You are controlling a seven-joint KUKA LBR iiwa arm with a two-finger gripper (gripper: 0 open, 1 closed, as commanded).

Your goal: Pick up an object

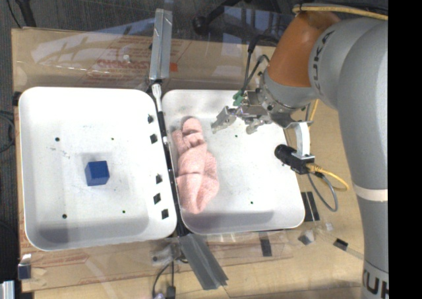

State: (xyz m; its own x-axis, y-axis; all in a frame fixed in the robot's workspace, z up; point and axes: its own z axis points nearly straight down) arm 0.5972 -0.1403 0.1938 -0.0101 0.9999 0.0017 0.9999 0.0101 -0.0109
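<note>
Tool poised over the right bin, nothing yet in its grip.

The tool (236, 121) hangs above the upper middle of the right bin (290, 208) with its two fingers spread apart and nothing between them; the pink cloth (193, 166) lies just to its lower left, bunched lengthwise along that bin's left wall. To do this step well, I judge the tool should shift toward the cloth's thick middle, come straight down with the fingers straddling a raised fold, and close only once low enough to catch fabric, keeping off the divider between bins. The left bin (39, 225) holds a small blue cube (97, 172) left of centre, well apart from the tool. Both bins sit side by side on the table (79, 57).
</note>
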